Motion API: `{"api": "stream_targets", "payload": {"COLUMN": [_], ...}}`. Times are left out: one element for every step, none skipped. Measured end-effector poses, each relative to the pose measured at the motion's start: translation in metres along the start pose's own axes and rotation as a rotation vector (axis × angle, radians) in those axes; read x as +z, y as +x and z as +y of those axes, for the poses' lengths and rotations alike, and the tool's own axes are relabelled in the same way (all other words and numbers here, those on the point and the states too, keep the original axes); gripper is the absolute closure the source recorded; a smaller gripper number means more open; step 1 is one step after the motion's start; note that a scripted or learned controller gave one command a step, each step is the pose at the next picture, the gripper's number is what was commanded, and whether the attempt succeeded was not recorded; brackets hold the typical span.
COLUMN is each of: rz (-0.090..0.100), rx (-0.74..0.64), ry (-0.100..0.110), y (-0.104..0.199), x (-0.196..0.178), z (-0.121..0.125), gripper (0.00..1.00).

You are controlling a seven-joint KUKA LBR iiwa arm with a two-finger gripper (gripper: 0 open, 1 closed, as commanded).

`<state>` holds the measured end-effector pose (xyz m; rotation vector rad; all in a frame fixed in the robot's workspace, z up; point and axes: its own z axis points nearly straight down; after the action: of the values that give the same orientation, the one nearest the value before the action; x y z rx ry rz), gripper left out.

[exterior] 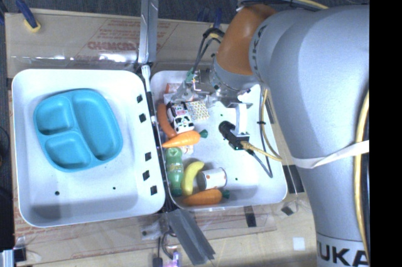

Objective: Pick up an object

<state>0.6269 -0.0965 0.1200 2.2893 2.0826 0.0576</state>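
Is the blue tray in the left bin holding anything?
Empty: all three compartments of the blue tray show bare blue, and it lies flat in the left bin.

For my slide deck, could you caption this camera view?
Grey KUKA arm reaches into right white bin of toy food; blue divided plate sits in left white bin.

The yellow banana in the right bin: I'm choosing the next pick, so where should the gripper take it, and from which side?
Probably from above, across the middle of the yellow banana. It lies lengthwise, wedged between a green item and a small can, so close the fingers across its narrow width where the curve bulges.
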Motion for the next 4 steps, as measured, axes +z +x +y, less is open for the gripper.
{"api": "stream_targets", "payload": {"rz": [0.002,0.002,0.0,-0.002], "rx": [-0.227,-0.371,-0.549,-0.451], "ry": [0.008,0.003,-0.012,-0.017], "y": [-0.003,-0.005,-0.009,-0.009], "x": [0.0,0.0,-0.001,-0.003], "z": [0.012,0.015,0.002,-0.021], "gripper": [0.0,0.0,0.0,0.0]}}
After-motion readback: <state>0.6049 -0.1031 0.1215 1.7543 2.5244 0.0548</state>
